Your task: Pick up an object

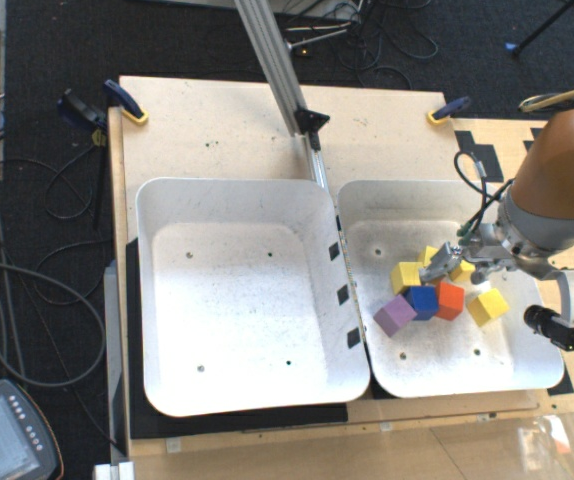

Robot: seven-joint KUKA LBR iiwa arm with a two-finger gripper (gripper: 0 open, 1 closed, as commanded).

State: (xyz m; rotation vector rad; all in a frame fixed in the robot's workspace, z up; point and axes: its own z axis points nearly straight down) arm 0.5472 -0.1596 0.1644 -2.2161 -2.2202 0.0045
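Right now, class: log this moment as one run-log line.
end effector: over right bin cluster | nearest: yellow block | blue block, orange block, purple block: in bin | grasp: unconfirmed

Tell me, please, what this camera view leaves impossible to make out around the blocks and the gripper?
- Gripper: too small and cluttered to tell whether it grips anything.
- Yellow block behind it: partly hidden by the gripper.
- Blue block: partly covered by the orange block.
- Arm: cut off by the right edge.

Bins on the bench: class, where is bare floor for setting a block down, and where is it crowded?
The left bin offers bare floor wall to wall. The right bin is bare along its far wall; its middle is crowded with blocks under the gripper.
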